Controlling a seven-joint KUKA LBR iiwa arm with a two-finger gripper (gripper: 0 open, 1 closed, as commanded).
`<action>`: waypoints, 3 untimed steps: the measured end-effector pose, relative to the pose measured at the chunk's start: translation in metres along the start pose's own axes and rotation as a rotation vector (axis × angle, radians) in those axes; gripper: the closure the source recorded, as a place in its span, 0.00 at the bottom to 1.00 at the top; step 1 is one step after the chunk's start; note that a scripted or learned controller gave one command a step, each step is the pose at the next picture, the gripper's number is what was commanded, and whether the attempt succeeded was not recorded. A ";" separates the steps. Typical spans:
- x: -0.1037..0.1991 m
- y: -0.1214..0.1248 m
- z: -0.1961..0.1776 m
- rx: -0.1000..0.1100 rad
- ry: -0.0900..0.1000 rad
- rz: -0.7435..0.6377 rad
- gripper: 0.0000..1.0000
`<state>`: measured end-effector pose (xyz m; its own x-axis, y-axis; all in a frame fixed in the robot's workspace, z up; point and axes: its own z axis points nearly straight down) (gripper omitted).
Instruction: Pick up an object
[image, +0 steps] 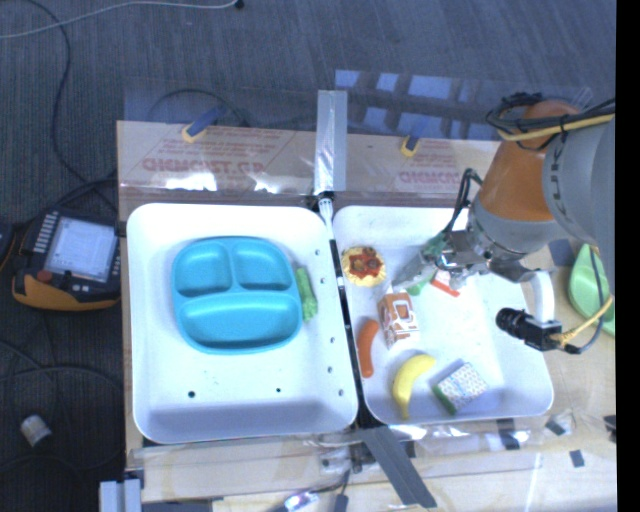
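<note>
Two white bins sit side by side on the desk. The left bin (160, 390) has a blue plate (237, 293) with a green thing (306, 292) beside it. The right bin (510, 385) has the toys to pick from: a little pizza (362, 264), an orange-and-white box (399, 317), a red sausage (367, 347), a yellow banana (409, 380) and a speckled green-edged block (459, 385).

The gripper (440, 268) hangs over the top part of the right bin, near the pizza and the box. I cannot tell if it is released or clenched. Nothing looks caught in it.

What could go wrong? The box, the pizza and the sausage lie close together near the bin wall. The gripper might bump one toy while going for another and push it away. The banana is round and smooth, so it could slip out. The sausage lies right by the wall, so there may be no room to get around it.

Some things are hard to see. The gripper's end is a blur of grey, green and red bits. The big grey and orange arm (530, 190) covers the bin's far corner.
</note>
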<state>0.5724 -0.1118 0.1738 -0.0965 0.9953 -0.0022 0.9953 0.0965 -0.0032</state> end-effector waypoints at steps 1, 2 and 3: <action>-0.042 -0.029 -0.137 -0.002 -0.002 -0.047 0.00; -0.056 0.009 -0.029 0.000 0.000 -0.114 0.00; -0.073 0.041 0.071 -0.022 -0.009 -0.054 0.00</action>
<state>0.6204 -0.1807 0.1031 -0.1499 0.9886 -0.0119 0.9885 0.1501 0.0180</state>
